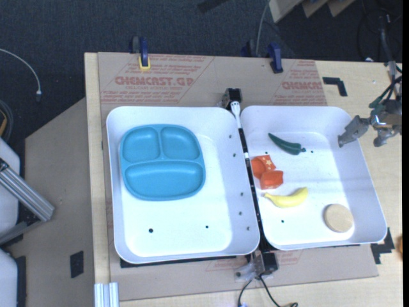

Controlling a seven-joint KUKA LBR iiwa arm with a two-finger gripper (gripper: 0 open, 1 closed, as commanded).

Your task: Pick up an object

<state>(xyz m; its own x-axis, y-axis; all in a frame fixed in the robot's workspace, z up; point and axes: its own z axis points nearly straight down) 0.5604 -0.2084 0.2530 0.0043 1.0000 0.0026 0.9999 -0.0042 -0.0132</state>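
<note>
Round beige disc [338, 217]: lies in the right white bin [358, 171], near its front corner, below the claw and well apart from it.
Yellow plastic banana [287, 197]: just left of the disc, farther from the claw.
Red-orange plastic piece [266, 173]: touches the banana's upper end, near the wall between the bins.
Dark green plastic pepper [286, 145]: left of the claw, the nearest object to it, not touching.
Claw [367, 133]: over the right rim of the right bin; two fingers spread apart, nothing between them.
Blue divided plastic plate [163, 162]: in the left white bin [128, 229], far left of the claw.
Worktop [102, 82]: brown board under both bins.
</note>
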